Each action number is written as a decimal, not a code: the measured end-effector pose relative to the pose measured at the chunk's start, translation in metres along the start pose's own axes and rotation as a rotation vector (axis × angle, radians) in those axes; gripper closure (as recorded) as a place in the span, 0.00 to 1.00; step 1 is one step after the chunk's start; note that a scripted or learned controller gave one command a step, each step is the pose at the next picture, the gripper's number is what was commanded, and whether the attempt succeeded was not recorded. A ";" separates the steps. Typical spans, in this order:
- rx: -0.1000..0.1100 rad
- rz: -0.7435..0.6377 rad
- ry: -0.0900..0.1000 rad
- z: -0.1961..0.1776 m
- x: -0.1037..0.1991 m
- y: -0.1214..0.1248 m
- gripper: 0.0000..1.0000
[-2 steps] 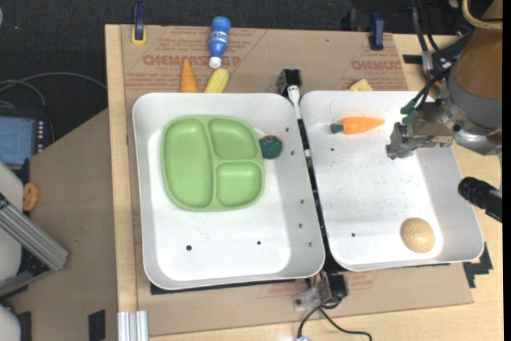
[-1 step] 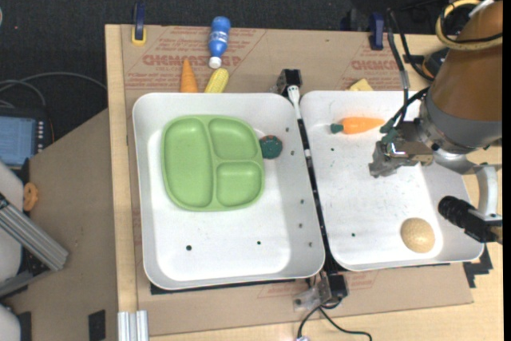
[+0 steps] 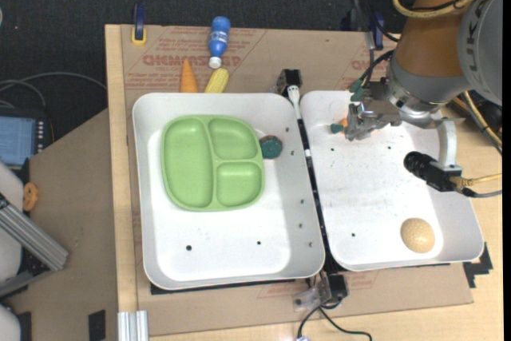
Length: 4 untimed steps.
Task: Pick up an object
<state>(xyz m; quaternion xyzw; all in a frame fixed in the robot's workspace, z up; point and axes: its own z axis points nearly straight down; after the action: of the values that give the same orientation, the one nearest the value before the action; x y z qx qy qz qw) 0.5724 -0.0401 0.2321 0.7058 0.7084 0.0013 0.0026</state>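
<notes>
The end effector (image 3: pixel 361 122) hangs low over the far left corner of the right-hand shallow white plastic bin (image 3: pixel 447 251). A small orange object (image 3: pixel 342 125) lies on the bin floor just beside it, on its left. The object is too small to name, and its long axis cannot be read at this size. Whether the end effector is open, closed or gripping anything cannot be told from this view.

If the orange object is the target, centre the end effector over it before descending, and keep clear of the nearby bin wall.

Alternative targets:
- A round tan ball-like object (image 3: pixel 417 235) rests near the front right corner of the same bin. It has no evident long axis, so any approach angle should serve.
- A small dark teal lump (image 3: pixel 271 146) in the left-hand white bin (image 3: pixel 207 267) touches the right edge of the green three-compartment plastic tray (image 3: pixel 184 164).
</notes>
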 end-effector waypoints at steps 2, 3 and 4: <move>0.005 0.003 0.001 -0.096 -0.029 -0.026 0.00; 0.012 0.008 0.002 -0.028 -0.069 -0.007 0.00; 0.013 0.000 0.004 0.053 -0.029 0.017 0.00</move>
<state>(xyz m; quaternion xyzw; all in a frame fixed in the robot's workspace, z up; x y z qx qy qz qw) 0.5895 -0.0695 0.1794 0.7057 0.7085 -0.0016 -0.0034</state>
